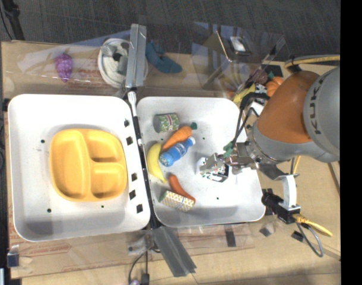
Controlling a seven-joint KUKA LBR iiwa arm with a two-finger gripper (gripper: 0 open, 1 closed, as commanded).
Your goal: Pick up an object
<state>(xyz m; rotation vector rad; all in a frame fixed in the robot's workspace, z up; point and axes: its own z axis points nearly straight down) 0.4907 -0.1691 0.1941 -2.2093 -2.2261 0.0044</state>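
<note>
- Gripper (212, 168): low over the right bin (228, 209) centre; finger state cannot be told; nothing seen held.
- Carrot (178, 137), bottle (175, 151), banana (154, 162): clustered by that bin's left edge, apart from gripper.

Bright, even overhead light; white bins (27, 159) glare slightly (edges soft).

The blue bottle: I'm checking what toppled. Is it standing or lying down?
Lying down. The blue bottle shows its full length along the right bin floor, between the carrot and the banana.
</note>
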